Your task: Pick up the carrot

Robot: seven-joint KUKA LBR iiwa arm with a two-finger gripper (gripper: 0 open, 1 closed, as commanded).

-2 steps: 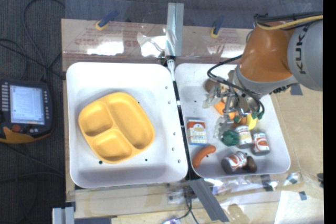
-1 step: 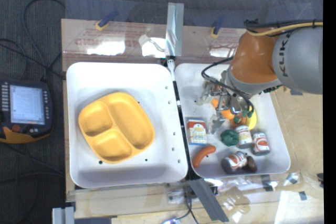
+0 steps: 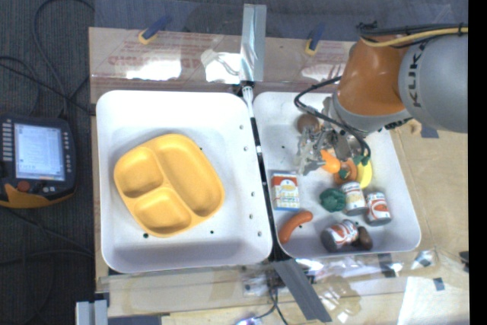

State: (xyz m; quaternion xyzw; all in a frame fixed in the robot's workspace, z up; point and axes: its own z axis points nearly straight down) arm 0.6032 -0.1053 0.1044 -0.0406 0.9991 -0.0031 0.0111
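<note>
The carrot point(image 3: 332, 161) is a small orange piece lying in the right bin point(image 3: 403, 186), near its middle. My gripper point(image 3: 310, 154) hangs low in that bin, just left of the carrot and close against it. The orange-banded wrist point(image 3: 370, 84) stands above and to the right and hides the bin's back right part. I cannot see the carrot between the gripper's tips.
Around the carrot lie a yellow banana-like piece point(image 3: 366, 173), a green item point(image 3: 332, 199), two small cans point(image 3: 354, 196) point(image 3: 378, 208), a small carton point(image 3: 286, 190), a sausage point(image 3: 295, 223) and a dark bottle point(image 3: 346, 235). The left bin point(image 3: 122, 240) holds a yellow divided plate point(image 3: 167, 183).
</note>
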